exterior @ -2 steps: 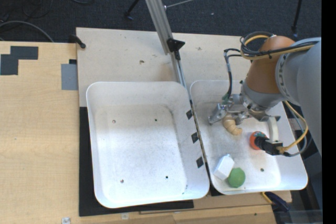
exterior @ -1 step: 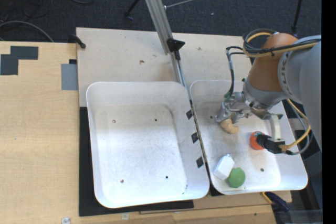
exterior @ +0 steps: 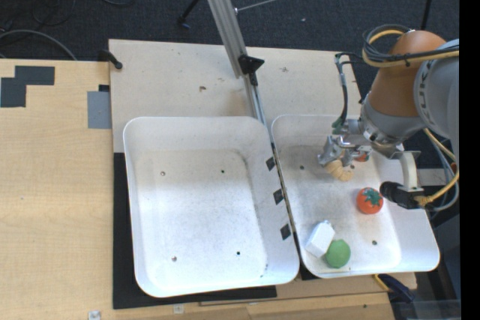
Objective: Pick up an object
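Nearest the camera, in the near part of the right bin (exterior: 420, 255), a green ball (exterior: 337, 253) lies touching a small white block (exterior: 320, 237), which sits just to its far left. Farther in and to the right, a red tomato-like toy (exterior: 369, 201) with a green top rests on the bin floor, well apart from those two.

At the far middle of the same bin, the gripper (exterior: 342, 158) hangs low over the floor, on the grey arm (exterior: 439, 97) with its orange band (exterior: 397, 82), which reaches in from the right. How far the jaws stand apart cannot be told: the metal parts at the tip blur together. A small tan object (exterior: 343, 172) shows right at the near edge of the tip, touching or almost touching it; whether it is held between the jaws or merely lies beneath them on the floor cannot be told. The red toy lies near the tip, to its near right, clear of it.

Left of this, the left bin (exterior: 150, 161) sits side by side with the right one, their rims meeting along a line fitted with small black clips (exterior: 277, 196). A slanted aluminium bar (exterior: 225, 19) rises from the far end of that line.
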You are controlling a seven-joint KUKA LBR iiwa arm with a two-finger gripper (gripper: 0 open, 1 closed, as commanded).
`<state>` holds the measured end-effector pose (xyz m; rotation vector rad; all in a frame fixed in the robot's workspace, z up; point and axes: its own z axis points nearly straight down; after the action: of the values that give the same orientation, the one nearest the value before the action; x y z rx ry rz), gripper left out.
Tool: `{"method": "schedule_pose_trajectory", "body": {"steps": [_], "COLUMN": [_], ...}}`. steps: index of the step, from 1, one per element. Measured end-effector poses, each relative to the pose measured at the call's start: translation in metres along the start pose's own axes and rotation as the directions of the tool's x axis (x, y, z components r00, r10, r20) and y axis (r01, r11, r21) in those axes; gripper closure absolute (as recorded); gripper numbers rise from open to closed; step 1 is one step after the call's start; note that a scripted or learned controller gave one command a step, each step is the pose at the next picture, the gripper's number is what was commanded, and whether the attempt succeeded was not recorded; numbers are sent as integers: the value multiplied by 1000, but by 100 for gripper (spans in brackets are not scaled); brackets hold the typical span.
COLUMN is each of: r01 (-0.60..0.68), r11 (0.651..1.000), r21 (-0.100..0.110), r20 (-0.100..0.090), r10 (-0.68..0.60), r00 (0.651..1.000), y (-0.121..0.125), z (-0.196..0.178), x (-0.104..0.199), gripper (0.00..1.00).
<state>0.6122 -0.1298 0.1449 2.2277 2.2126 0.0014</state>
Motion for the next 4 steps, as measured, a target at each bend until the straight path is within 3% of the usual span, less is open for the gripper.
{"method": "schedule_pose_trajectory", "body": {"steps": [2, 4], "r01": [9, 12], "r11": [1000, 1000], "r21": [-1, 5], "r20": [0, -4], "r10": [-9, -12], "r00": [1000, 1000], "y": [-6, -1], "z": [-92, -94], "x": [-9, 91], "gripper": [100, 100]}}
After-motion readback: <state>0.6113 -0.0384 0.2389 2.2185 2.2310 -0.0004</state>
